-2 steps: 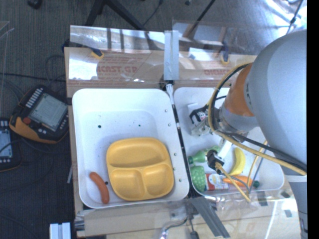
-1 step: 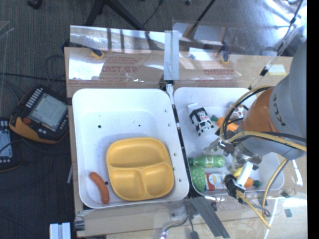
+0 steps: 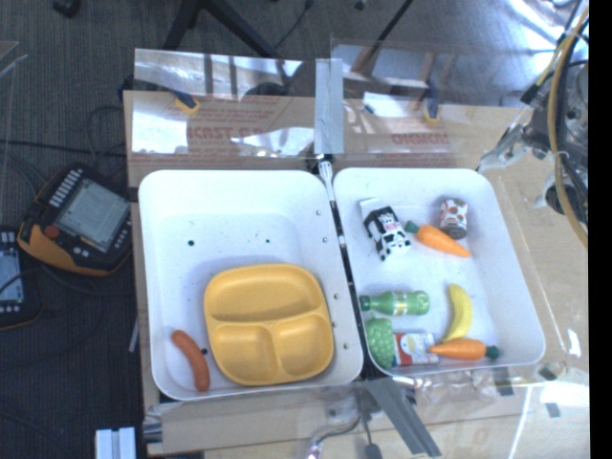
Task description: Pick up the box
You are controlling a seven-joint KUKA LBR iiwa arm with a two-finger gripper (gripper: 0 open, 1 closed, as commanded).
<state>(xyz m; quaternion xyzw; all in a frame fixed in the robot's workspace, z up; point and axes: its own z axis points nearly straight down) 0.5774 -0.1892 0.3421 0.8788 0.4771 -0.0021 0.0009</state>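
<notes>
A small black-and-white cow-patterned box (image 3: 386, 230) lies tilted in the upper left of the right bin (image 3: 507, 256), close to the divider. A second small pack, red and white (image 3: 413, 347), lies at that bin's front edge between a green lumpy item (image 3: 380, 338) and an orange carrot (image 3: 460, 349). Part of the arm's grey body with a yellow cable (image 3: 572, 113) shows at the far right edge, above and outside the right bin.
The right bin also holds a small can (image 3: 452, 216), another carrot (image 3: 442, 240), a green bottle (image 3: 397, 303) and a banana (image 3: 459, 312). In the left bin (image 3: 172, 228) sit a yellow divided plate (image 3: 271, 323) and a red sausage (image 3: 191, 359). A pendant (image 3: 84, 220) lies on the floor at left.
</notes>
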